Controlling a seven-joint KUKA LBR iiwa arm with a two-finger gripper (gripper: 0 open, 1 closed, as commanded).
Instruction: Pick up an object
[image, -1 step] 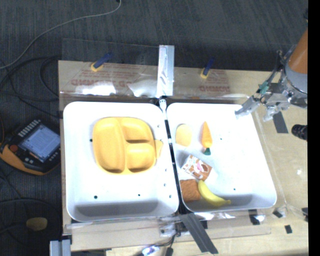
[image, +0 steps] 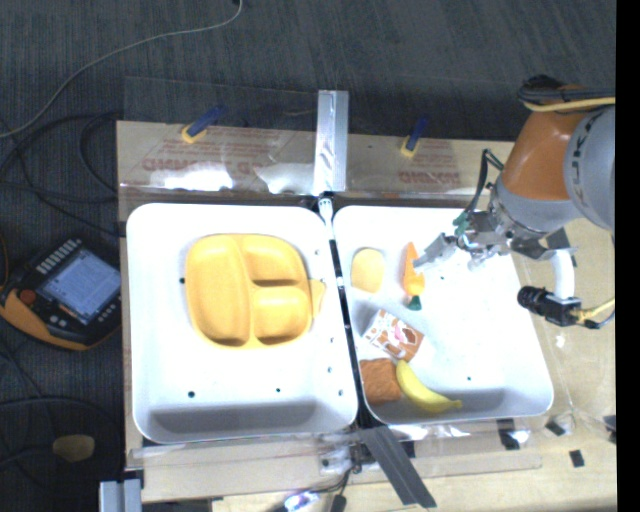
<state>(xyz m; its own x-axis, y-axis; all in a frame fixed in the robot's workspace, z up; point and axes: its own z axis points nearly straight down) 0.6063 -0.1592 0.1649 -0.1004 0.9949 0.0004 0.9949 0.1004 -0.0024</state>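
In the right bin (image: 520, 330) lie a pale yellow rounded piece (image: 368, 268), an orange carrot (image: 411, 272) with a green tip, a small printed packet (image: 392, 336), a brown round piece (image: 379, 380) and a banana (image: 424, 390). My gripper (image: 452, 256) hangs over the upper middle of this bin, just right of the carrot. Its fingers stand spread, open, with nothing between them. The carrot lies a short way from the left fingertip (image: 424, 260).
The left bin (image: 160, 380) holds a yellow divided tray (image: 248, 288). A metal divider post (image: 331, 140) stands at the back between the bins. The arm's orange band (image: 540, 160) is over the right bin's back right corner. A handheld controller (image: 65, 290) lies off the bench at left.
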